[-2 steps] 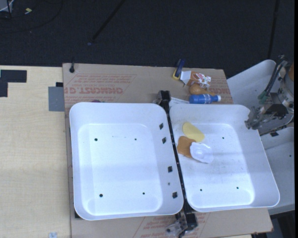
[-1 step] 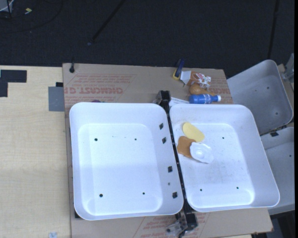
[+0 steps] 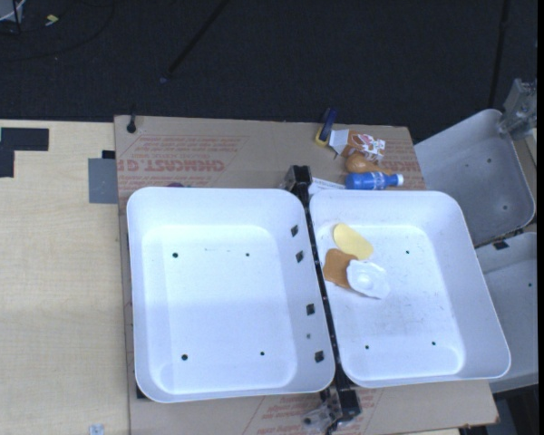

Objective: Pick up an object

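Camera view, largest first: light wooden tabletop (image 3: 45,270), brown printed cardboard sheet (image 3: 208,152) on it, and two shallow white plastic bins on the sheet. No objects in the left white bin (image 3: 145,243). The right white bin (image 3: 453,270) holds all the candidates.

Targets sit as one small cluster in the right bin's upper-left part, close to the wall shared with the left bin:
- white rounded lumpy piece (image 3: 369,279), lowest and rightmost in the cluster, overlapping the brown one
- flat yellow oval piece (image 3: 352,240), long axis running upper-left to lower-right, touching or just beside the brown one
- flat brown piece (image 3: 336,265), nearest the wall, partly covered by the white piece

Behind the bins on the cardboard, not in either bin: small blue bottle with white cap (image 3: 374,180), lying on its side along the right bin's rear rim, plus a few small bits of clutter further back.

Pincer state: cannot tell.

Key relation, my read: the arm enters from the right, so the cluster lies across the bin floor towards the far left wall. The white piece faces the approach side and looks like the cleanest pick. The brown piece is boxed in by the wall and its neighbours.
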You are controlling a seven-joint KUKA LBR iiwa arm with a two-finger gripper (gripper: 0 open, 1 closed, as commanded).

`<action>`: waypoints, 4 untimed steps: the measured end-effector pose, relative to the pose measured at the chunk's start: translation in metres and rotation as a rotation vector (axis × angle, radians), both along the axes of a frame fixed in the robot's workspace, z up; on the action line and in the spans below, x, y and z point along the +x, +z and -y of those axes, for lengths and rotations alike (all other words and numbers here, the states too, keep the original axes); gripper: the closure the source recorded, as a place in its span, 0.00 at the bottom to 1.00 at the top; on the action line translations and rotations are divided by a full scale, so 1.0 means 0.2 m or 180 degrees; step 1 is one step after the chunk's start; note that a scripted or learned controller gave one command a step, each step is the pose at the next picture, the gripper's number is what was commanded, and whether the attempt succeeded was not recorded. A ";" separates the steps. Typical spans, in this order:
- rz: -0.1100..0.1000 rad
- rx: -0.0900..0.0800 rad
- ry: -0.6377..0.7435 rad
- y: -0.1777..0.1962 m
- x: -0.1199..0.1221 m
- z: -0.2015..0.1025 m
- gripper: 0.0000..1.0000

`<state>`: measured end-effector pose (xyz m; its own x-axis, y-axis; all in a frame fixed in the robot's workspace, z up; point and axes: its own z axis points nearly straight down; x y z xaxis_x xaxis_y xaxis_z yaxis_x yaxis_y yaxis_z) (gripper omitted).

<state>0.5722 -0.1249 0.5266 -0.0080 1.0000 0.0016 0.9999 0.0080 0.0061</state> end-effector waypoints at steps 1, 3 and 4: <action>-0.0043 -0.0006 -0.0046 -0.31 -0.05 0.40 1.00; -0.0025 0.0005 0.0027 -0.01 -0.40 -0.63 1.00; -0.0028 -0.0011 -0.0055 -0.04 -0.49 -0.15 1.00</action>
